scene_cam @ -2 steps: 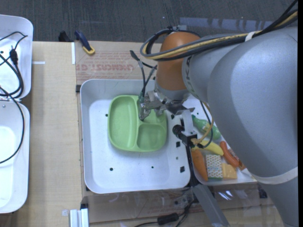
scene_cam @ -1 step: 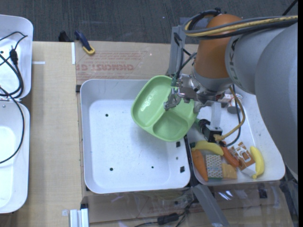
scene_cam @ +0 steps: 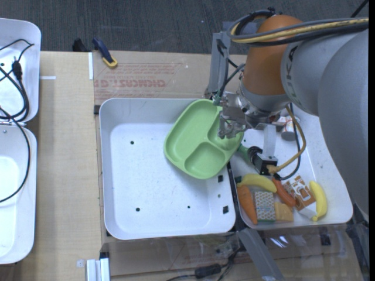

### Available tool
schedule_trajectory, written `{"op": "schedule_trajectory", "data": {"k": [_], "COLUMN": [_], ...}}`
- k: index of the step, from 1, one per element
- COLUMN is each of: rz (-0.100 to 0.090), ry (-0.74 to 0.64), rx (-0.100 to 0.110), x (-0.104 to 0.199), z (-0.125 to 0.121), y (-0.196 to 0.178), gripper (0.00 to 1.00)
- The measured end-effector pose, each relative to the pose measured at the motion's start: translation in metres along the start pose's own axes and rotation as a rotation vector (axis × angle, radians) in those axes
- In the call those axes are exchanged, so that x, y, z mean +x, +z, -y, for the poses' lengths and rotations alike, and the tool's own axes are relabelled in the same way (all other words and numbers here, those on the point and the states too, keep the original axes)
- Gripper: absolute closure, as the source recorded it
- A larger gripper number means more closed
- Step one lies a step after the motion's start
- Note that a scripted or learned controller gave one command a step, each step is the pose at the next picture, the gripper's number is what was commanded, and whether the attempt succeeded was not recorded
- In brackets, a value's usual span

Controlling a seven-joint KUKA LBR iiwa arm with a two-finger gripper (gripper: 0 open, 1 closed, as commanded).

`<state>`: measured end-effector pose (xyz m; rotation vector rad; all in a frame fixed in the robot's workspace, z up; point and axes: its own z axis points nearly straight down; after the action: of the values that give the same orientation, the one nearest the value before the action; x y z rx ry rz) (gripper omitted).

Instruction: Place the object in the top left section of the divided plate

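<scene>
So the green divided plate (scene_cam: 196, 142) sits tilted in the left bin (scene_cam: 117, 174), up in its far right corner, with the plate's right edge riding up over the wall between the two bins. It's a smooth, matte plastic thing, squarish with rounded corners, and its long axis runs diagonally, from the bin's far right corner down toward the bin's middle. You can see the raised ridges splitting it into sections: one long one along the left side and smaller ones toward the near right.

The gripper (scene_cam: 227, 127) is right at the plate's right rim, metal fingers pointing down and touching the edge there. Honestly I can't tell whether it's clamped on the rim or loose, the wrist blocks the view. The arm (scene_cam: 328, 69) above it is grey and chunky with a glossy orange band (scene_cam: 275, 31) and black and yellow cables looped over it.

The right bin (scene_cam: 337, 174) holds toy food piled near its near edge: a yellow banana (scene_cam: 319, 199) by the right wall, another banana (scene_cam: 258, 182) lying flatter, a carrot (scene_cam: 248, 205) by the left wall, and a waffle-textured cracker (scene_cam: 265, 205) just beside it. The bins are shiny white plastic with a few dark specks on the left one's floor.
</scene>
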<state>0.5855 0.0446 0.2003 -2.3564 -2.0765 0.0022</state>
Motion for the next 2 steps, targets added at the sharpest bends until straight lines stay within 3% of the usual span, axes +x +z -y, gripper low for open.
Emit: {"op": "schedule_trajectory", "data": {"k": [1,2], "rz": [0.002,0.002], "ry": [-0.111,-0.111], "rx": [0.001,0.001], "x": [0.0498,0.0497], "z": [0.0033,0.0033], "y": [-0.0126,-0.0125], "gripper": [1.0,0.0]}}
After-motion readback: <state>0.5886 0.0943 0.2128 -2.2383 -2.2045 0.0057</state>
